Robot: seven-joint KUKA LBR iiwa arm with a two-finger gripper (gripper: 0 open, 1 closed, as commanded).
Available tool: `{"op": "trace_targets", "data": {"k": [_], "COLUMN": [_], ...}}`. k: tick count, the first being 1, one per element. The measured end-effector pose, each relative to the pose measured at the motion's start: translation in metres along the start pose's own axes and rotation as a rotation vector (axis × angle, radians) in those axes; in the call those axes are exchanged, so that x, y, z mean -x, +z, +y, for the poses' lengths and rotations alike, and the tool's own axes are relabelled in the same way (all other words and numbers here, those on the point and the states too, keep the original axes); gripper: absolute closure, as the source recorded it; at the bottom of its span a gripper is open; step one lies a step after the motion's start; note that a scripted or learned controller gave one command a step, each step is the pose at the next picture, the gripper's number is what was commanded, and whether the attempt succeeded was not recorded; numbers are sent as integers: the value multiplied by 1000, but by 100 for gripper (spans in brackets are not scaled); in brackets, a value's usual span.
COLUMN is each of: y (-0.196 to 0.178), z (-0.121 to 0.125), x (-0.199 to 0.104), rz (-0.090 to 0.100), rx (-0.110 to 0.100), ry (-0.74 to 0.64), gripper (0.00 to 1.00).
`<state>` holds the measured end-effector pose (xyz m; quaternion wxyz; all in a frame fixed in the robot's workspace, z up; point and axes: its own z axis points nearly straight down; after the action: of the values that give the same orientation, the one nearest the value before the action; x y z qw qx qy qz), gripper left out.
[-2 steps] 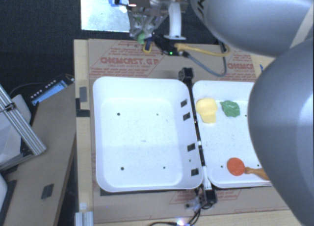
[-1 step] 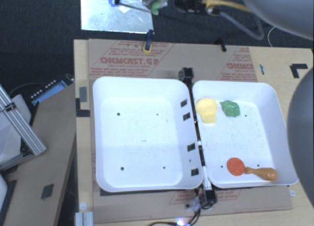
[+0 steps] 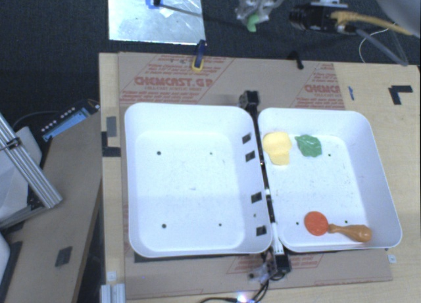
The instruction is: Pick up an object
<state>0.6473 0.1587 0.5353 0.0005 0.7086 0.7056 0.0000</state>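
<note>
Camera view: fixed overhead, slanted, both bins on the bench (image 3: 164,75).
Gripper (image 3: 253,20): raised at the top of the frame, beyond the far edge of the bench, well apart from both bins.
Jaws: a small green piece (image 3: 252,24) sits at their tips (whether it is clamped, and whether the jaws are apart or together, cannot be told at this size).
Left bin (image 3: 187,114): white, shallow, dotted with small dark marks.
Right bin (image 3: 375,163): holds the candidate objects, three in all.
Yellow object (image 3: 277,146): rounded, in the far-left corner, close against the central divider.
Green object (image 3: 308,144): crumpled lump just beside the yellow one, on its right.
Orange spoon-like object (image 3: 335,227): near the front wall; red-orange round head to the left, tan handle to the right, so its long axis runs roughly parallel to the front rim.
Key relation: every object lies toward the viewer and downward from the jaws; the yellow and green pair is nearest, almost directly frontward of the gripper.
Judged next need: travel over the far rim, then descent.
</note>
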Motion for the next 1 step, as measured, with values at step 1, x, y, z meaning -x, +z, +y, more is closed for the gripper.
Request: {"op": "trace_targets", "data": {"k": [1], "y": [0], "z": [-13], "x": [76], "rz": [-1], "rx": [1], "ry": [2], "gripper": [100]}}
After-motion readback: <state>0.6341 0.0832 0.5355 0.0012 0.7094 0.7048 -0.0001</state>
